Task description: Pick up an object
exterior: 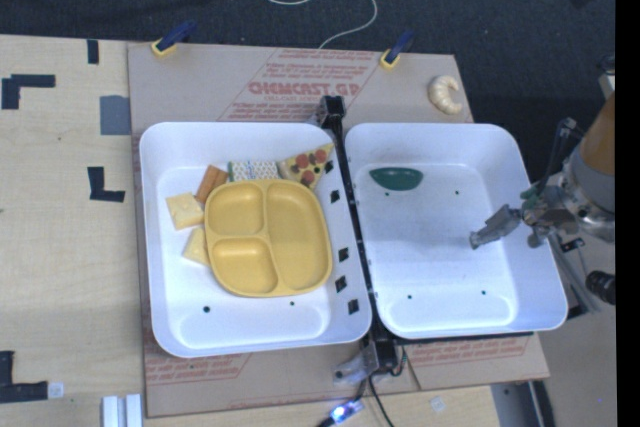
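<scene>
In the right bin (pixel 520 310), a small dark green bowl-like object (pixel 397 178) lies near the far wall. My gripper (pixel 508 235) hangs over that bin's right side, well to the right of and nearer than the green object. It stands open with nothing between its fingers. The left bin (pixel 250 335) holds a yellow divided plate (pixel 268 237), with tan cracker-like pieces (pixel 186 211) at its left. A toy pizza slice (pixel 308 163) and a few other small food toys lie along the plate's far edge.
A black divider (pixel 345 215) runs between the two bins. A pale curled object (pixel 447 94) lies on the cardboard beyond the right bin. Two clamps (pixel 173 38) hold the board's far edge, and a white cable (pixel 320 0) loops behind it.
</scene>
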Action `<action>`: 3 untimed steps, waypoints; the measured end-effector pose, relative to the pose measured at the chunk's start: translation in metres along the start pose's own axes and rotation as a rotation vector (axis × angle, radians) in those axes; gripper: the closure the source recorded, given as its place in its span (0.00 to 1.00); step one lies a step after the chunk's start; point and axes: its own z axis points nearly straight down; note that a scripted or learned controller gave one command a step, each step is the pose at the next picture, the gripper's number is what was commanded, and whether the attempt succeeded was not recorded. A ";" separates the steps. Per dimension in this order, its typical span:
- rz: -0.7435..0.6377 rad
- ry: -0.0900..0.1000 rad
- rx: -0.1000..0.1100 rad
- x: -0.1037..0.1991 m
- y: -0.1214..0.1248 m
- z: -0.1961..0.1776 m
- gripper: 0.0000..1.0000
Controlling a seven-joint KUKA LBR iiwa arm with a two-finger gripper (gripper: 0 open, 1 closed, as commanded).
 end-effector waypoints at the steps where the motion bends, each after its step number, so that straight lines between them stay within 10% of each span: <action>1: -0.005 -0.003 -0.013 0.000 0.003 -0.007 0.00; 3: -0.004 -0.002 -0.008 -0.002 -0.005 0.107 0.00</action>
